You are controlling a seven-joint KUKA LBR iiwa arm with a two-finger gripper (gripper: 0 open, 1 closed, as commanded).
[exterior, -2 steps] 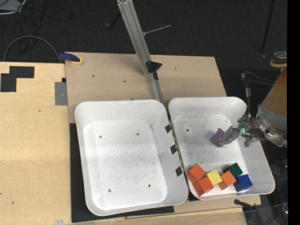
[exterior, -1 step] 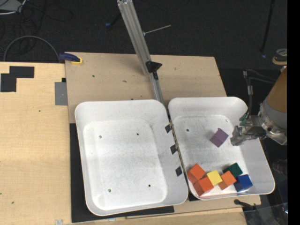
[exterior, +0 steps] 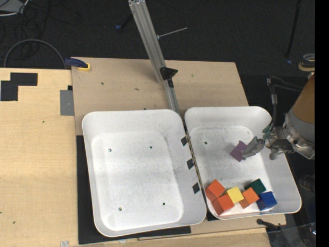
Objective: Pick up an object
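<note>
wooden bench [exterior: 128,84], two white bins [exterior: 97,125]

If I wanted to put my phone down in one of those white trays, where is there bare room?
The left bin has bare floor from wall to wall. In the right bin, the back half behind the purple block is free. Its front corner is crowded with coloured blocks, and the gripper sits beside the purple block.

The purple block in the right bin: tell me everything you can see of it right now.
The purple block is a small, matte, solid-coloured piece with flat faces, sitting tilted rather than square to the right bin. It lies in the bin's middle, apart from the cluster of coloured blocks at the near edge. The gripper reaches in from the right, and its grey fingers meet the block's right side. Whether the block rests on the floor or is lifted, I cannot tell.
</note>
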